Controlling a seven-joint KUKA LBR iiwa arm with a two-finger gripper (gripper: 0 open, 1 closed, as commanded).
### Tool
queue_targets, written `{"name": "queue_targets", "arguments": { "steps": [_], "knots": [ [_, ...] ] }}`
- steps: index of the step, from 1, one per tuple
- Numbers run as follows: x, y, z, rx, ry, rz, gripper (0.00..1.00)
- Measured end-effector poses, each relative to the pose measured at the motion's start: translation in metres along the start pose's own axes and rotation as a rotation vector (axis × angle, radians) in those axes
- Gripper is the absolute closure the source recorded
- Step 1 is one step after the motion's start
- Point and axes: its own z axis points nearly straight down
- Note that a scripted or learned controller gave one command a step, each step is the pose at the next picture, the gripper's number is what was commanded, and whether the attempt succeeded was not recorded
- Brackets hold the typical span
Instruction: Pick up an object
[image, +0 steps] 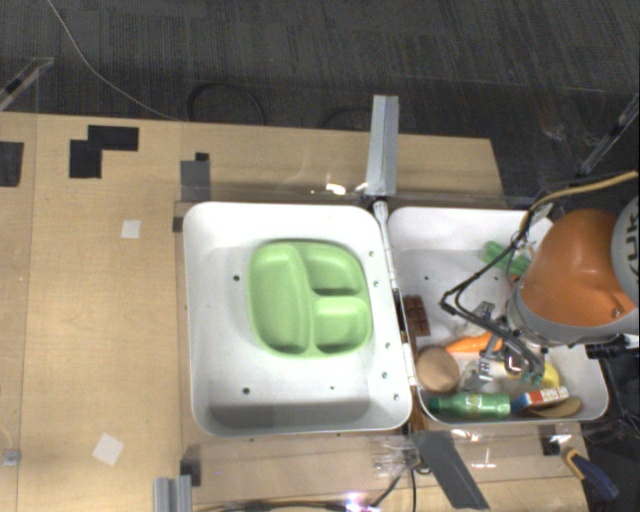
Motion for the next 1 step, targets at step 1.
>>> {"name": "queue_targets", "arguments": {
  "steps": [1],
  "knots": [
    [-0.0157, -0.0632, 0.0007, 0.000, 0.000, -0.259, 0.00]
  ]
}}
